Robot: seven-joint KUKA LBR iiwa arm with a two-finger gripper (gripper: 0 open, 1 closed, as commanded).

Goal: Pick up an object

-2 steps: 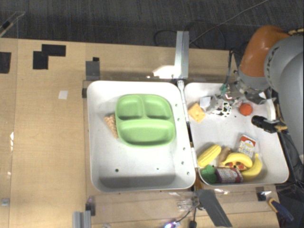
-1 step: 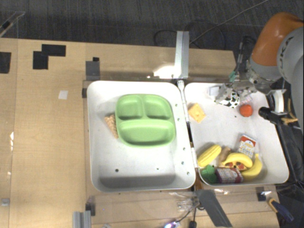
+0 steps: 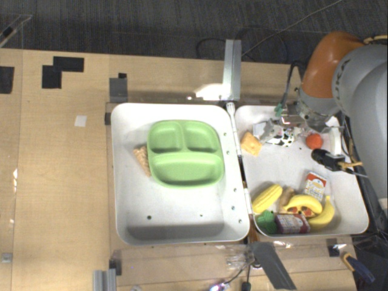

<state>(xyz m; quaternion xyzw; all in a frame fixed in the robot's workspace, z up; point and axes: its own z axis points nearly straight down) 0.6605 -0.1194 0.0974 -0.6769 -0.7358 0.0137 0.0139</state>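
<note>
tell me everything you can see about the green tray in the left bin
The green tray is a light green divided plate, plastic by its look, with rounded corners: two small compartments at the far side, one wide one nearer. It lies flat, right way up, in the left bin. A tan, crumbly-looking item sits against its left edge.

right bin (image 3: 357, 206) centre open | toys crowd near edge | green tray (image 3: 185, 151) fills left bin (image 3: 121, 180)

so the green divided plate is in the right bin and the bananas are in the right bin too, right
Not quite. The camera view shows the green divided plate lying in the left bin, not the right one. The bananas are indeed in the right bin, near its front edge.
</note>
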